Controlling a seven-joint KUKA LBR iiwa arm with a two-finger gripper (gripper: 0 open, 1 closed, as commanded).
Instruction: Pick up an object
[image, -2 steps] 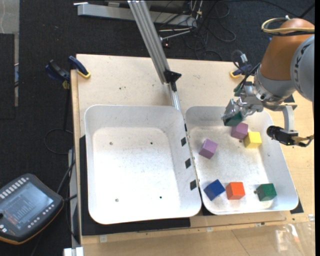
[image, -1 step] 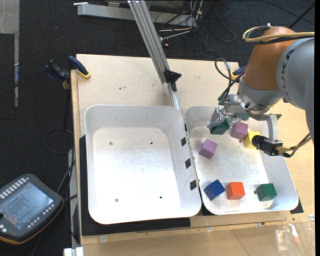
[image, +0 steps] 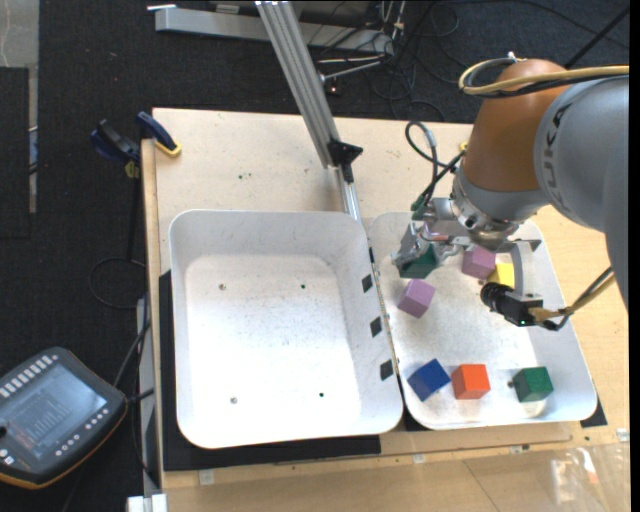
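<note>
grey arm with orange band reaches in from right, over right bin. hand low at that bin's upper left; cannot tell its state. dark green block right at hand, partly hidden. purple cube just below it. pink cube and yellow block under wrist. blue cube, orange cube, green cube in row along near edge. left bin beside it on counter.
</note>
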